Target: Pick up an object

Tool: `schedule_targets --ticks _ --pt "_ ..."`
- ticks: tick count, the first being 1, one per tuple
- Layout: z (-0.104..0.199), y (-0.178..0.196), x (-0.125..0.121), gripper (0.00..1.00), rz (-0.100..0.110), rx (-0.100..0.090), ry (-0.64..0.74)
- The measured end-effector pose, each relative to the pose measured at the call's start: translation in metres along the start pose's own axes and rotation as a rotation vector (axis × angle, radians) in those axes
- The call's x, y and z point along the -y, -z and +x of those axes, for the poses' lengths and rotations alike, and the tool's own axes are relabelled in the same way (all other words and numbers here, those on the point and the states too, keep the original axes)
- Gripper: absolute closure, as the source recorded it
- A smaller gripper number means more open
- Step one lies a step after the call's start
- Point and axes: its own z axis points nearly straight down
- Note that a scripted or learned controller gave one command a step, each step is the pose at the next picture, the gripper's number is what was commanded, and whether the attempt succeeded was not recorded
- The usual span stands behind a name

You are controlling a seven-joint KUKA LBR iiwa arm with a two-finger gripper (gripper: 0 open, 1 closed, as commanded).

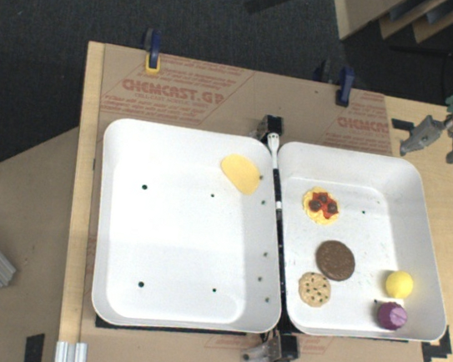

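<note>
The end effector (435, 138) hangs at upper right, outside the bins, fingers spread and holding nothing; the nearest pickable (a small pizza (321, 205)) lies down-left in the right bin (425, 206).

You see the grey metal two-finger gripper (439, 142) at top right: dull grey fingers (417, 133), greenish bit on the body, thin dark cables above it. Rest too blurry, can't tell.

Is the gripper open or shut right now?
Open. The gripper sits at the upper right, outside the right bin, with its two fingers spread apart and nothing between them.
</note>
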Motion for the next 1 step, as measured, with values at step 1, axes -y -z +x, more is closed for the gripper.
schedule_targets --ticks 1 --pt "0.092 -0.039 0.034 0.0 0.007 -0.006 0.008"
